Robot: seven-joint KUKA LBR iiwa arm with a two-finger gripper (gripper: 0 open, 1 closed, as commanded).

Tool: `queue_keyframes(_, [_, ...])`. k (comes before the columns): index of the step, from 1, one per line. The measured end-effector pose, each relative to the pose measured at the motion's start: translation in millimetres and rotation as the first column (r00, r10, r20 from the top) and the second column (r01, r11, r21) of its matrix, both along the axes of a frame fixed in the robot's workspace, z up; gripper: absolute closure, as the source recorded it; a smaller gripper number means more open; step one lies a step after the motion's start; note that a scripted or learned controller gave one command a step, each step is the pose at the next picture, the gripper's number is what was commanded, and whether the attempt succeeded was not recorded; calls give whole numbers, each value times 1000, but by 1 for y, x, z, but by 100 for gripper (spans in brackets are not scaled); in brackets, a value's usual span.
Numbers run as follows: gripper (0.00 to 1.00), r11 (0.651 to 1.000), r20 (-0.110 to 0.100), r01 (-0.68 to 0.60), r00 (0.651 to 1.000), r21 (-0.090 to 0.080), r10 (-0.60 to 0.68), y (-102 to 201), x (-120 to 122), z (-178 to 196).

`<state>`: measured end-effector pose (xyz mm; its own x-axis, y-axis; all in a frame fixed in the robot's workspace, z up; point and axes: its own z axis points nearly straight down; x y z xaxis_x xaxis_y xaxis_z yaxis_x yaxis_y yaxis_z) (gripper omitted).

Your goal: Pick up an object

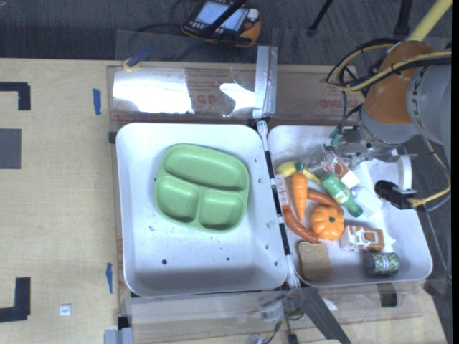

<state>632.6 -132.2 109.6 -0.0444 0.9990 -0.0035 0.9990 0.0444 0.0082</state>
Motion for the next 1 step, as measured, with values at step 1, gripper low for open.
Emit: queue_keyframes(1, [100,1000,-2,3,1000,0,-3,0,0,7])
